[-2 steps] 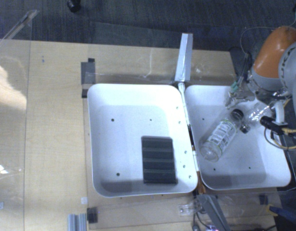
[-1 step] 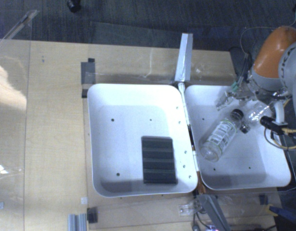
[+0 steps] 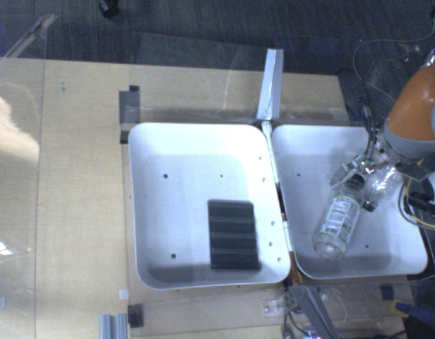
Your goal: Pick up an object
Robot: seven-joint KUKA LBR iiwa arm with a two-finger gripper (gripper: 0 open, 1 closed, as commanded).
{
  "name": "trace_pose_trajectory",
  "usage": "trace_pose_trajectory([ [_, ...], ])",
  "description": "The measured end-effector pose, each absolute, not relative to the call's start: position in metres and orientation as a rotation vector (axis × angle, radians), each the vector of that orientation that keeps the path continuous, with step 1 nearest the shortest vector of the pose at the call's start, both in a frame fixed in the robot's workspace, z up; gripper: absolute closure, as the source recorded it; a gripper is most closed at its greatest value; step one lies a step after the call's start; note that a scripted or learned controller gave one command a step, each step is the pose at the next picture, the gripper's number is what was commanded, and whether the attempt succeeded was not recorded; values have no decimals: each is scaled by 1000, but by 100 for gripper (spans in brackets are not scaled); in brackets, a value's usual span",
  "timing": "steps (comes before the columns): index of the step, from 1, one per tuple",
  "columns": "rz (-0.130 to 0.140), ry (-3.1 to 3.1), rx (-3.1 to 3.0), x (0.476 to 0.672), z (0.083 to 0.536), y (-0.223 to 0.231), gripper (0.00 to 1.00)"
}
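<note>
The end effector [image 3: 360, 172] sits low at the cap end of the clear plastic bottle with a white label [image 3: 339, 221], which lies tilted in the right white bin [image 3: 302, 150], apparently seeking a grasp; whether it grips is unclear. A black ribbed rectangular block [image 3: 233, 235] lies in the left white bin [image 3: 168, 147]

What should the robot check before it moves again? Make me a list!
1. Bottle in the right bin: ok, it lies on its side, cap end toward the gripper.
2. Gripper over the bottle's cap end: ok.
3. Fingers around the bottle: cannot tell, the view is cluttered there.
4. Bottle clear of the bin walls: ok, there is space around it.
5. Black block out of the way: ok, it sits in the left bin.
</note>
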State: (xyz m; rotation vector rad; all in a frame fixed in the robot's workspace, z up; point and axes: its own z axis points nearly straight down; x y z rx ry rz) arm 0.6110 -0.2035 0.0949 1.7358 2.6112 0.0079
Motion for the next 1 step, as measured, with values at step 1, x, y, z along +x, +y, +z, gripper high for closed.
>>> trace_pose_trajectory([
  [1, 8, 2530, 1848, 639, 88, -188, 0],
])
